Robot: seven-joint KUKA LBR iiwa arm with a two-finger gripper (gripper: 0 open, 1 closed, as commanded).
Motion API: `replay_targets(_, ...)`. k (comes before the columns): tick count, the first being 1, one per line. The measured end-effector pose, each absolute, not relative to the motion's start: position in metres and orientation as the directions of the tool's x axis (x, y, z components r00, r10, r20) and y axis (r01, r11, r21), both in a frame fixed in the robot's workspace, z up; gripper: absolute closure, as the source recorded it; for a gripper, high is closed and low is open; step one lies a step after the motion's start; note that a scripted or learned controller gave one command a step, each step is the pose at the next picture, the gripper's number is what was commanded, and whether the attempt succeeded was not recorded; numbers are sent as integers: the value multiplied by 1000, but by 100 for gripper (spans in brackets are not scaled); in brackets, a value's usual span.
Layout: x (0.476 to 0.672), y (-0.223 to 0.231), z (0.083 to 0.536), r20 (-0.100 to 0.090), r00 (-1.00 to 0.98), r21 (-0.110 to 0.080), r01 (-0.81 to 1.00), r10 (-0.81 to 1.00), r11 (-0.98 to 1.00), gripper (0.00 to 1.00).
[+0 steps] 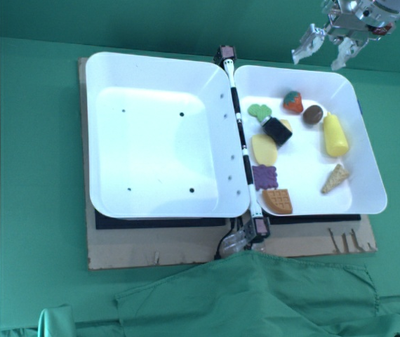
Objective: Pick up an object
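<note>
The gripper point(324, 51) hangs in the air above the far edge of the right bin point(368, 188), with its jaws spread apart and nothing between them. The right bin has toy food in it. A strawberry point(292, 102) and a brown ball point(313, 114) sit near the bin's far edge. A yellow piece point(335, 136) lies by its right side, and a cone point(335, 179) is below that. Along the left wall are a green piece point(259, 111), a black block point(277, 130), a purple piece point(264, 177) and an orange waffle point(278, 201). The left bin point(102, 76) sits next to it on the bench point(38, 153).

Two white bins point(158, 69); nine toy foods point(335, 136).
</note>
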State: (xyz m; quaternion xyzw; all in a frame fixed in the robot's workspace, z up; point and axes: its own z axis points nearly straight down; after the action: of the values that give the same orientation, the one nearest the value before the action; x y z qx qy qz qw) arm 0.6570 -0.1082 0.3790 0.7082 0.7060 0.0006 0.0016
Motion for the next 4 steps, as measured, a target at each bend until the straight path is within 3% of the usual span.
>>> replay_targets(1, 666, -145, 281, -2, 7, -7, 1000, 1000, -7, 0)
replay_targets(2, 622, -187, 213, 2, 7, 3, 1000, 1000, -7, 0)
replay_targets(3, 692, -185, 182, -4, -2, 11, 1000, 1000, 2, 0)
replay_targets(4, 700, -188, 184, -1, 0, -9, 1000, 1000, 0, 0)
